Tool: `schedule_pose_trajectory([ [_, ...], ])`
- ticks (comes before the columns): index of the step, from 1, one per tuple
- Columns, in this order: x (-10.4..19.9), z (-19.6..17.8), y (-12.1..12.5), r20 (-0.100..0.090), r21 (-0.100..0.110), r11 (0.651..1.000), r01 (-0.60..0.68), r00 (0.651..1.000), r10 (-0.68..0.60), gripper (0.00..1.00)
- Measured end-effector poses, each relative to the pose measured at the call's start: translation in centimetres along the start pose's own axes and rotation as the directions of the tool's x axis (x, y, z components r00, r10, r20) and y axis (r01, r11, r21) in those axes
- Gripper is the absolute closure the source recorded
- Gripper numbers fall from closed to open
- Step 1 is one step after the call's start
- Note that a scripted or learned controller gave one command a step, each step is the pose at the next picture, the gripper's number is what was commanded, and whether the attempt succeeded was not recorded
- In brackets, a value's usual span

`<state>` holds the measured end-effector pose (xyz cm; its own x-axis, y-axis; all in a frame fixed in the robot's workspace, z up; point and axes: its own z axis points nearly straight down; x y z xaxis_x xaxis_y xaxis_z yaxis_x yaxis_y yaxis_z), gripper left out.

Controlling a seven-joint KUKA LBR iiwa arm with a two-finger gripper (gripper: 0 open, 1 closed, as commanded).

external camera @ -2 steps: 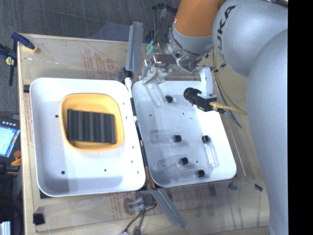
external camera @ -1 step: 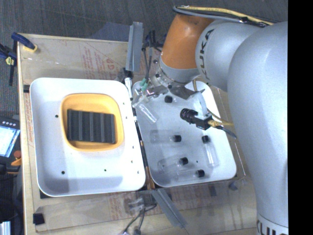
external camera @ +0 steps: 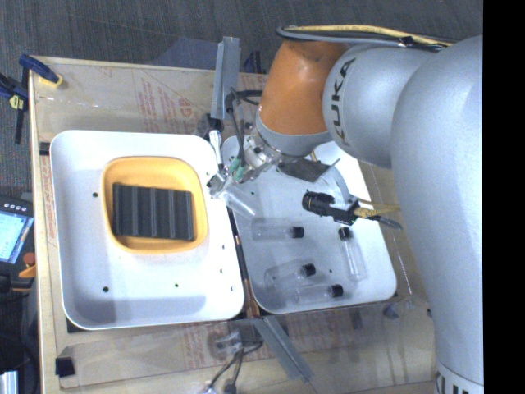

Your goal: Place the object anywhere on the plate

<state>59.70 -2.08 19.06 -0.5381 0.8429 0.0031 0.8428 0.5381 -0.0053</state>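
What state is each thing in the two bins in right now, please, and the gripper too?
plate: lying flat in the left bin, right way up.
vials: four, lying on their sides in the right bin, black caps on.
gripper: low over the seam between the bins; whether it holds anything cannot be told.

"KUKA" stood in dark letters on the grey arm [external camera: 385, 97], just beside its orange band [external camera: 299, 89]. Faint red print ran across the bench board [external camera: 164, 97], too blurred to read. The small screen [external camera: 11, 236] at the left edge showed nothing legible.
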Motion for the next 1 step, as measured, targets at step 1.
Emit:
schedule_pose_trajectory([
  [1, -0.01, -0.01, 0.0, 0.0, 0.0, 1.0, 0.0, 1.0, 0.0, 0.0],
])
